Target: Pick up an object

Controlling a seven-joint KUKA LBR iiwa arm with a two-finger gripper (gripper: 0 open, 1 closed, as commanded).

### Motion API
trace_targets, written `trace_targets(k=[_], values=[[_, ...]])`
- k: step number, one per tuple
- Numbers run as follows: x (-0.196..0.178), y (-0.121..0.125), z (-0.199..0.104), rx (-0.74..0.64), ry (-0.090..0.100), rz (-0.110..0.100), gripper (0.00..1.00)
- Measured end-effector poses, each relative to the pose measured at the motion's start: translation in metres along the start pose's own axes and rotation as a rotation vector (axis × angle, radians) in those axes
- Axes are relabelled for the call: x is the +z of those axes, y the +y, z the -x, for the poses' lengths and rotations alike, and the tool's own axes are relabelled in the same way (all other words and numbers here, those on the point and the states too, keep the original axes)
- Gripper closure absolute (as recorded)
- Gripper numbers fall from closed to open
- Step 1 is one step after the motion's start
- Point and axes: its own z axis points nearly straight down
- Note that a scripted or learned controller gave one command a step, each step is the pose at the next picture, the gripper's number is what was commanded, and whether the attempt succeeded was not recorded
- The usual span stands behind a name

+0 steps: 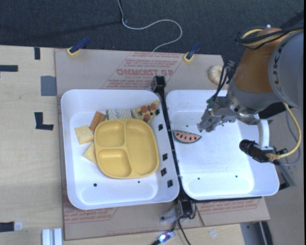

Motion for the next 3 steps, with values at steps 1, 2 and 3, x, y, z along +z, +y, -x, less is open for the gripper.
trace_targets(k=[1, 2, 3], values=[[-0.013, 0.04, -0.046, -0.001, 0.001, 0.002, 1.0], [-0.021, 0.076, -0.082, 0.0, 0.001, 0.002, 1.0], [-0.008, 0.061, -0.081, 0.007, -0.002, -0.003, 1.0]])
